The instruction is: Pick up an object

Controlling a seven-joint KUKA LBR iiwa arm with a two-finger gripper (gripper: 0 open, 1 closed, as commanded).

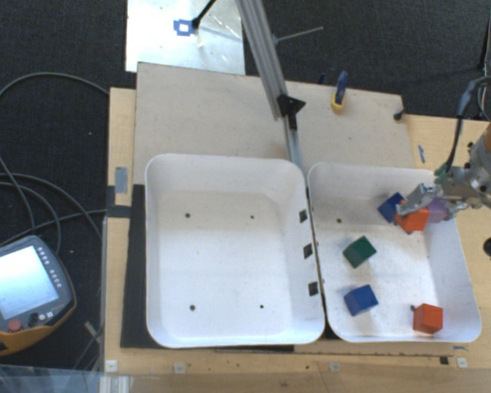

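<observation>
Gripper (415,210) at the end of the grey arm (489,167) reaches in from the right over the upper right part of the right bin (462,285). Between its fingers sits an orange-red block (414,220), so it seems to pinch this block, though the fingertips are small and a little blurred, and I cannot say if the block is lifted or touches the bin floor.

After the arm, the biggest things are the two white bins. The left bin (226,248) stands beside the right bin, and their rims touch in the middle.

Four other blocks lie in the right bin. A blue block (389,207) is just beside the gripper, on its left. A green block (359,251) lies near the centre. A second blue block (361,299) is below the green one, apart from it. A red block (427,319) sits near the lower right corner, well apart from the gripper.
</observation>
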